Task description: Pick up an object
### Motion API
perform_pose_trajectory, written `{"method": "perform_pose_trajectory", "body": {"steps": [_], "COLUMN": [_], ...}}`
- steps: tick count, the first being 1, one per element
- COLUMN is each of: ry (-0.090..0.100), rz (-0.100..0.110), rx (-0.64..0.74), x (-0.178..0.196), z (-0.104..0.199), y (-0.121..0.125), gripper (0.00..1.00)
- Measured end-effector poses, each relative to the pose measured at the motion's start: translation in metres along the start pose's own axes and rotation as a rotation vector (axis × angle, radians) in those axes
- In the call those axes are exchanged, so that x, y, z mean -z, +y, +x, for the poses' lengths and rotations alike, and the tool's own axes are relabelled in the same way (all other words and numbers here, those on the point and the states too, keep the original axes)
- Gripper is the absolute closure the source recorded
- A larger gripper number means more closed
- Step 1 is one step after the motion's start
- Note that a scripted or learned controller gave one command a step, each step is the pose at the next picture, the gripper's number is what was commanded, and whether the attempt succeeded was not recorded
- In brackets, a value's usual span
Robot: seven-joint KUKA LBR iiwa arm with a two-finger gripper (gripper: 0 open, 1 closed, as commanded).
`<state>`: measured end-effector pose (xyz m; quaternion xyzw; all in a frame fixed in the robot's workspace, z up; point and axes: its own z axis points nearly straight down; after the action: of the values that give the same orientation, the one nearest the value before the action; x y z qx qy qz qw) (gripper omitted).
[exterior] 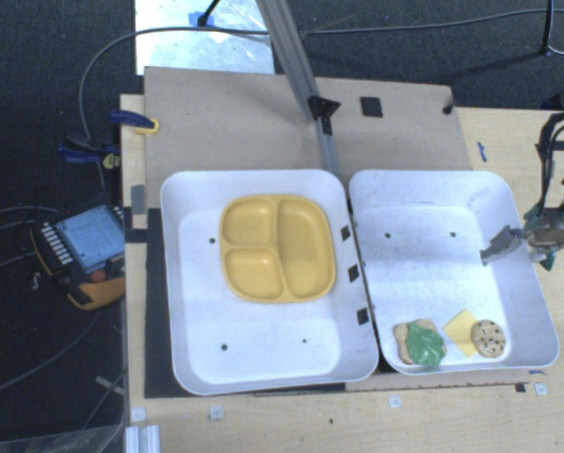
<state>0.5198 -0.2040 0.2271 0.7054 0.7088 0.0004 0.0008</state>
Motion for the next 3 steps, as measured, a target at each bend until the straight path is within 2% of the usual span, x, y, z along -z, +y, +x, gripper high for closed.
{"method": "perform_pose_trajectory", "body": {"steps": [1, 2, 3], "ry": [0.001, 0.001, 0.000], "rz": [0.003, 0.003, -0.003], "rx": [-0.001, -0.003, -0.004], "x": [-0.044, -0.102, -0.141], "z": [0.005, 0.004, 0.003], "y": [0.004, 0.012, 0.014], "gripper": [0.00, 0.00, 0.00]}}
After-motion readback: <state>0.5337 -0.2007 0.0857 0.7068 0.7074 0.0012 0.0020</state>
